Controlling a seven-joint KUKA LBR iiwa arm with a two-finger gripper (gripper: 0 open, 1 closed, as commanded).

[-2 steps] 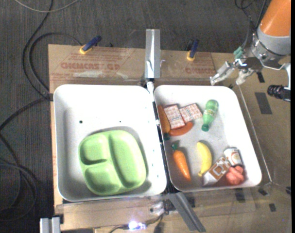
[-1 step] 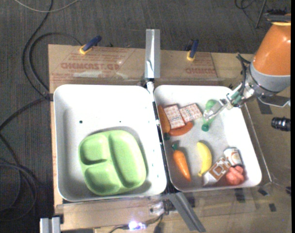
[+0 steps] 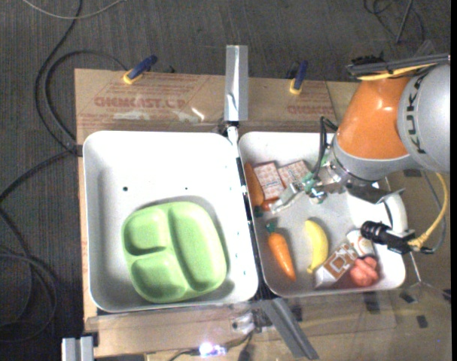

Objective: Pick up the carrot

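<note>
Lying carrot (image 3: 281, 253): in the right bin (image 3: 397, 280), near that bin's front-left corner, green top toward the back, touching nothing I can make out.
Banana (image 3: 315, 244): just beside the carrot, toward the right.
Hand (image 3: 312, 187): above the back half of the right bin, over small printed packets (image 3: 277, 175), well apart from the carrot; grip state cannot be told.
Arm (image 3: 379, 122): enters from the surface's right edge.
Left bin (image 3: 108, 156): holds a green divided tray (image 3: 175, 250).
Front-right corner of right bin: a reddish item (image 3: 361, 271) and a printed box (image 3: 338, 260).
</note>
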